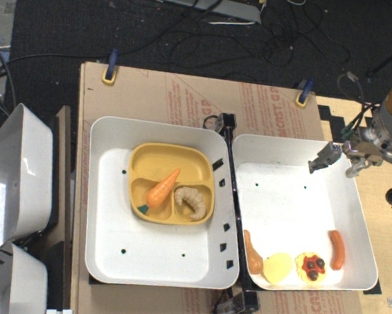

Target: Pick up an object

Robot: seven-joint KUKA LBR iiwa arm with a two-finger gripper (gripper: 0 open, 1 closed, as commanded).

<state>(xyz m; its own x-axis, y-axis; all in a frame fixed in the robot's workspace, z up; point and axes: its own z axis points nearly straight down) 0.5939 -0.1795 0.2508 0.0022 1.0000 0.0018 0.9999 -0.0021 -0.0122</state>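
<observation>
My gripper [339,163] hangs over the far right corner of the right bin [296,198], open, with nothing between its fingers. Along that bin's near edge lie an orange drumstick-shaped piece [252,252], a pale yellow disc [277,267], a small yellow tart with red and dark toppings [311,266] and a red-orange sausage [337,249]. All of these lie well below the gripper in the view and apart from it. In the left bin [104,234] a yellow divided plate [147,161] holds an orange carrot [163,188] and a pale curled shrimp [191,202].
The two bins meet at a dark clipped seam [227,191]. Cardboard [175,91] lies under both bins, held by yellow clamps [109,75] at the back. White containers [9,175] stand off the bench at the left. Cables cross the dark floor behind.
</observation>
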